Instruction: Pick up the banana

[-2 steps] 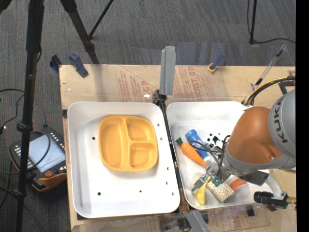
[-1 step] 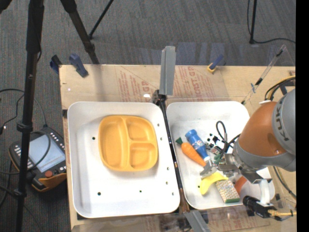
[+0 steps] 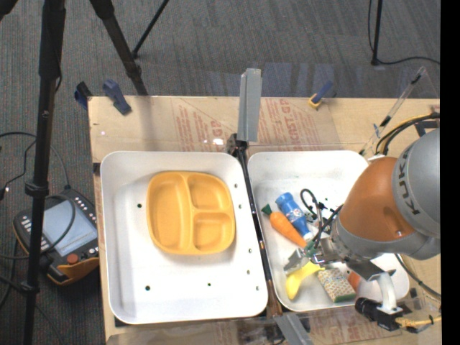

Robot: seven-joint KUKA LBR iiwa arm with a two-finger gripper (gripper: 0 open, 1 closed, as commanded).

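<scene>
Where right bin narrows, banana (yellow) just beneath gripper.

The grey arm enters from three o'clock, its orange band bent downward above the wrist. The gripper points toward nine o'clock, low at the frame's lower right.

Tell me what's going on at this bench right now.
A grey and orange robot arm reaches into the right bin, its tool low over the banana near the bin's front. A carrot and a blue bottle lie just behind. The left bin holds a yellow divided plate.
</scene>
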